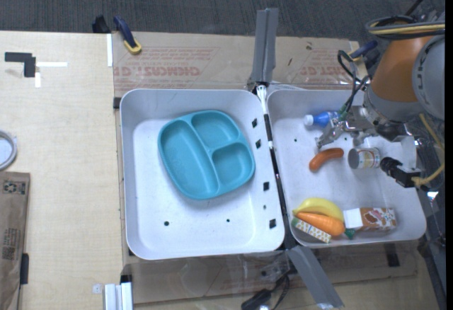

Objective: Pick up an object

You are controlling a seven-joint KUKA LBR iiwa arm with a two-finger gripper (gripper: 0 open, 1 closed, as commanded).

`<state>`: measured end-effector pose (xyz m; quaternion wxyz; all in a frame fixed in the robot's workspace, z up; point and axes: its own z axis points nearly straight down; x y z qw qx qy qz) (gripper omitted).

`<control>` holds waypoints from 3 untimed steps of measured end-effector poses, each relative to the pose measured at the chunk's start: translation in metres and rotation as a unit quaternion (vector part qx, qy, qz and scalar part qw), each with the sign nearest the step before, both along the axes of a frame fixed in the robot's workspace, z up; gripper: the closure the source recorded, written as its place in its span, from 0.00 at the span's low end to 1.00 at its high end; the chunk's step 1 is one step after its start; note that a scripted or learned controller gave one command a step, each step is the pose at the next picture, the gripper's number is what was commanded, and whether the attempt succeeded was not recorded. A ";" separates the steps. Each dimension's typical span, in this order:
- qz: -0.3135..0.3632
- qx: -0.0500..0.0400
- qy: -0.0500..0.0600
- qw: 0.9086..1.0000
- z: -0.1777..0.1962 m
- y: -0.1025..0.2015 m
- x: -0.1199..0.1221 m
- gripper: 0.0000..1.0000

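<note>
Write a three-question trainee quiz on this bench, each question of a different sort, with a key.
1. True or false: the blue divided plate lies in the right bin.
2. Multiple choice: which item lies closest to the tool? A) the orange sausage B) the banana C) the carrot
3. Fill in the blank: the blue and white bottle lies near the ____ wall of the right bin.

Key: 1. False; it lies in the left bin. 2. A. 3. Far (the top one in the camera view).
</note>
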<state>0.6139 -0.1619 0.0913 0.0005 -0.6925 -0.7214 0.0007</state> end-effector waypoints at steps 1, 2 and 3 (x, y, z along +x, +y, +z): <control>-0.002 0.000 -0.001 1.000 0.010 -0.001 0.000 1.00; -0.002 0.000 0.000 1.000 0.010 -0.001 0.000 0.00; -0.003 0.000 -0.001 1.000 0.019 -0.002 0.000 1.00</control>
